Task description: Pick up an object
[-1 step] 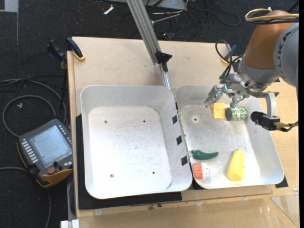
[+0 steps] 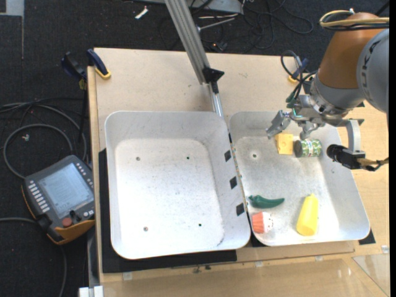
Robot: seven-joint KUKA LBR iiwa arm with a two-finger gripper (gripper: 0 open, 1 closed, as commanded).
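The right bin [image 2: 346, 193] holds several small objects. A yellow block [image 2: 284, 145] lies near its far edge, with a green cylinder [image 2: 309, 148] on its side touching it on the right. Nearer the front are a green pepper [image 2: 266, 200], a yellow corn-like piece [image 2: 307, 215] and a red and white item [image 2: 263, 222]. My gripper [image 2: 292, 127] hangs just behind the yellow block and the cylinder, open, one finger [image 2: 276, 124] spread out to the left. Nothing sits between its fingers.
The left bin [image 2: 117, 141] lies beside the right one. A slanted metal pole [image 2: 189, 33] comes down to the bins' shared far corner. Clamps [image 2: 93, 64] sit on the bench's far left, and a teach pendant [image 2: 59, 193] lies off the bench to the left.
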